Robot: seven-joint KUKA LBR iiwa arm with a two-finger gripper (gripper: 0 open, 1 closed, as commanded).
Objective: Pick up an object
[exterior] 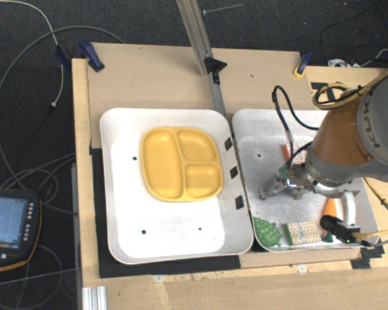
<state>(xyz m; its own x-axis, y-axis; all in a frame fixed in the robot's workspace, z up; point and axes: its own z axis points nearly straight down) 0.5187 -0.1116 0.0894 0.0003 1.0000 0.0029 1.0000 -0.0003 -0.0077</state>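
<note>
In the right bin (258, 141), my gripper (281, 192) is low over the bare floor left of centre, open, with nothing between its fingers. A green knobbly object (266, 232) lies at the bin's front left corner, just in front of the gripper. Right of it rests a pale patterned block (302, 232). An orange object (330, 206) lies to the gripper's right, partly hidden by the wrist. A small red piece (286, 151) sits farther back, behind the gripper.
The left bin (123, 192) holds a yellow divided plate (181, 163) in its back half. A metal pole (194, 24) rises between the bins at the back. The arm's grey and orange body (349, 141) covers the right bin's right side.
</note>
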